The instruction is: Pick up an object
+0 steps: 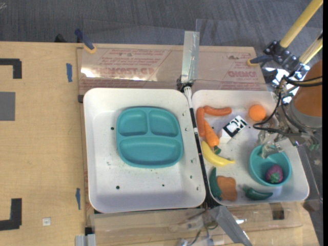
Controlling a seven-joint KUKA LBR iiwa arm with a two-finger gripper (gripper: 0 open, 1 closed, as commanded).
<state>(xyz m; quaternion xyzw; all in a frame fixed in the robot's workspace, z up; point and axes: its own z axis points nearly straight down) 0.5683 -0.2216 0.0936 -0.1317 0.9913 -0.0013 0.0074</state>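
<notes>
Seemingly the pick had not been completed. From the camera view, the end effector [270,148] hung just above the teal bowl [270,166] in the right bin [300,188], and whether its fingers were parted or closed could not be made out. A purple-pink object [275,173] lay inside that bowl, ungrasped. Beside the bowl, toward the divider, lay a banana [216,157] and a carrot [207,129]. Grasping and lifting remained.

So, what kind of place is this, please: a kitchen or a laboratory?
Most likely a robot test bench in a laboratory. Two white bins sit side by side on a wooden bench, toy food such as a banana lies in the right one, and a gripper hangs above a teal bowl.
</notes>
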